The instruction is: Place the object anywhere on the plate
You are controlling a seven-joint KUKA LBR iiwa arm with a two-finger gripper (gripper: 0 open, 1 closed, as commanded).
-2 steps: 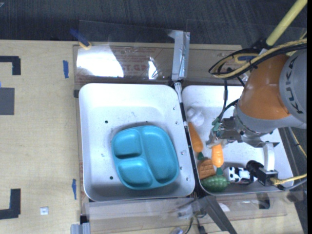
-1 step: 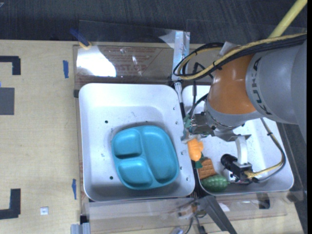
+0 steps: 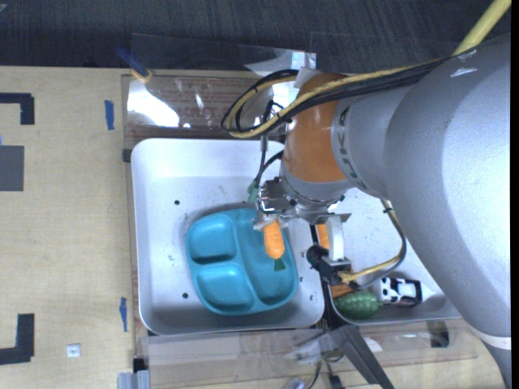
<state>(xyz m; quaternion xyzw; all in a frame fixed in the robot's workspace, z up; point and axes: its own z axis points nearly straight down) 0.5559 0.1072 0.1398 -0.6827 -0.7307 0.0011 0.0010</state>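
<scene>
- I see the grey arm with its orange band (image 3: 312, 148) reaching in from the right, and its wrist hangs over the near edge of the left shallow white bin (image 3: 154, 185).
- The two-finger gripper (image 3: 272, 217) is low over the turquoise plastic plate with three compartments (image 3: 223, 262), which lies in the left bin, toward its lower part.
- The small orange carrot-shaped object (image 3: 276, 240) is directly under the gripper, over the long right compartment of the plate.
- I cannot tell whether the carrot is between the fingers or already lying on the plate, and I cannot tell if the gripper is open or closed; the wrist hides this part.
- In my judgement the step in hand is the placing itself: the object is already above the plate, so carrying seems finished and only the release, or the check of it, remains.
- If the carrot is held, the next move calls for a small descent and then opening, so that it does not roll toward the rim of the plate.
- After that I would lift the arm straight up, to avoid pushing the plate or dragging the carrot out.
- In the right bin (image 3: 422, 306) lie a green bumpy toy (image 3: 357, 303) and a small black-and-white object (image 3: 399, 290); both are well away from the plate and play no role now.
</scene>
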